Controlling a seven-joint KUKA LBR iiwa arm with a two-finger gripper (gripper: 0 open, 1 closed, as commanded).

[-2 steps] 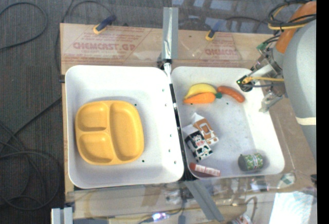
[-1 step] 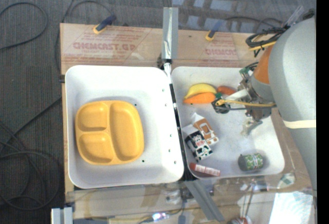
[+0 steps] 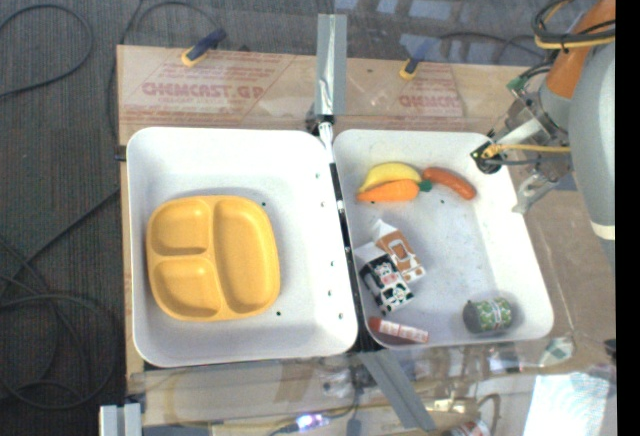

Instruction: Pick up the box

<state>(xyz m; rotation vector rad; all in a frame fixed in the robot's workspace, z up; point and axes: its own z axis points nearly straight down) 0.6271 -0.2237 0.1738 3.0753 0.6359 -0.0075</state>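
Note:
The box [image 3: 392, 272] lies in the middle of the right bin [image 3: 520, 259], close to its left wall. It is a small white carton with orange and black print, tilted diagonally. My gripper [image 3: 522, 156] hovers over the bin's upper right rim, well to the upper right of the box and apart from it. Nothing shows between it and the box.
A yellow banana [image 3: 388, 173], an orange carrot [image 3: 390, 191] and a red-orange sausage shape [image 3: 449, 182] lie at the right bin's back. A red and white tube [image 3: 398, 330] and a green-grey lump [image 3: 489, 314] lie near its front. The left bin [image 3: 170, 154] holds a yellow divided plate [image 3: 213, 256].

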